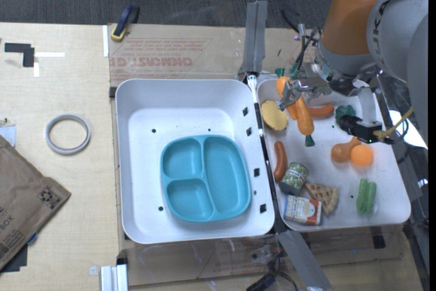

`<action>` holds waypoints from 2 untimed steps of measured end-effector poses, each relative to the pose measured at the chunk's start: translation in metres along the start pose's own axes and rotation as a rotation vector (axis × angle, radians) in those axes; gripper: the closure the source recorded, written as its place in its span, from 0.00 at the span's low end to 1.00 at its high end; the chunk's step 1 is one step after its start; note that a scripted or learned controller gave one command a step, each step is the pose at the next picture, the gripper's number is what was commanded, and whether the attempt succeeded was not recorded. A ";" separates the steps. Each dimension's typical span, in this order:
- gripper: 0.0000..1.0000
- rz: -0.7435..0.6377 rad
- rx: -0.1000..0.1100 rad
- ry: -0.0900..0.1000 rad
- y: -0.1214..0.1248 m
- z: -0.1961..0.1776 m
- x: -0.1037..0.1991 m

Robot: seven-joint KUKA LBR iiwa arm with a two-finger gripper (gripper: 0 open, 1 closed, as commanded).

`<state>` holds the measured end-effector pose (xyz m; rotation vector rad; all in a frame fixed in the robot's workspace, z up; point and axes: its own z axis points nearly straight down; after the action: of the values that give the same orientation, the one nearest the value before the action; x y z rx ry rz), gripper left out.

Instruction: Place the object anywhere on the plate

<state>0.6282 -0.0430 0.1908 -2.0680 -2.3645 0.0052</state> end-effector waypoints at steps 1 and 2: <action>1.00 -0.150 0.000 0.002 -0.057 -0.021 0.041; 1.00 -0.157 0.002 0.001 -0.081 0.001 0.104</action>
<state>0.5343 0.0495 0.1900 -1.8742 -2.5178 0.0059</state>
